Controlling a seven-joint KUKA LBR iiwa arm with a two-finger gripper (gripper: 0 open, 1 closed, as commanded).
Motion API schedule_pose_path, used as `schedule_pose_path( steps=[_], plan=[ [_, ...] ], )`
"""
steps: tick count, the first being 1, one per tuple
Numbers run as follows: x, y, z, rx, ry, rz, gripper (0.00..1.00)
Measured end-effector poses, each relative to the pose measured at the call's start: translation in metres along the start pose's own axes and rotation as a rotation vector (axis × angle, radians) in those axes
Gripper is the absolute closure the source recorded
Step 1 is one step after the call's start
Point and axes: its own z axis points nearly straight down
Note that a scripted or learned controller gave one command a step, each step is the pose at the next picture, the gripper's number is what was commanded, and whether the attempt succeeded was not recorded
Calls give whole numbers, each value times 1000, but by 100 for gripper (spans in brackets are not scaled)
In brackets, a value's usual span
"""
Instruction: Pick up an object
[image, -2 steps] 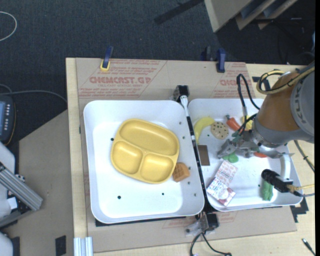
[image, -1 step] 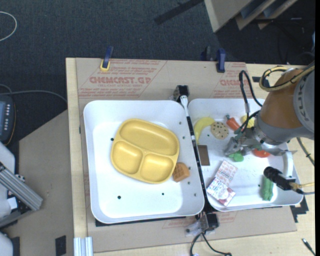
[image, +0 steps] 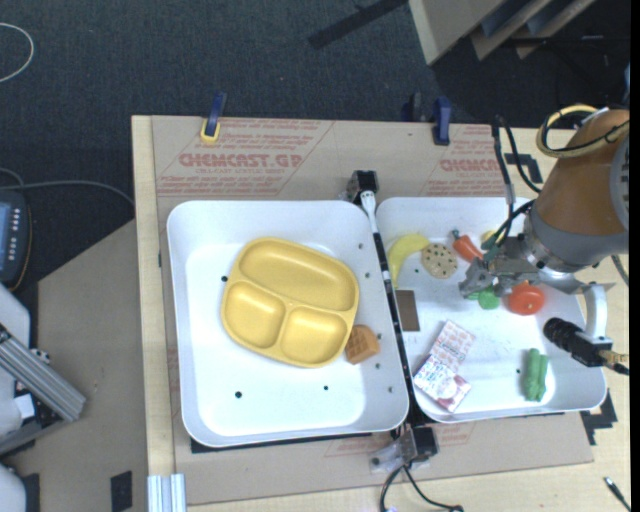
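My gripper (image: 484, 282) sat low in the right bin (image: 500, 408), over a small green piece (image: 487, 297) beside the tomato (image: 524, 298); its closure state could not be determined

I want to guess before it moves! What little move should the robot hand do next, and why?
Probably a small dip straight down. The gripper hangs low in the right bin, right by a small green piece and the tomato, with nothing seen between its fingers.
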Motion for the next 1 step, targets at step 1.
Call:
schedule_pose_path(
  steps=[1],
  plan=[
    [-4, 11, -53, 0, 0, 0, 100]
  ],
)
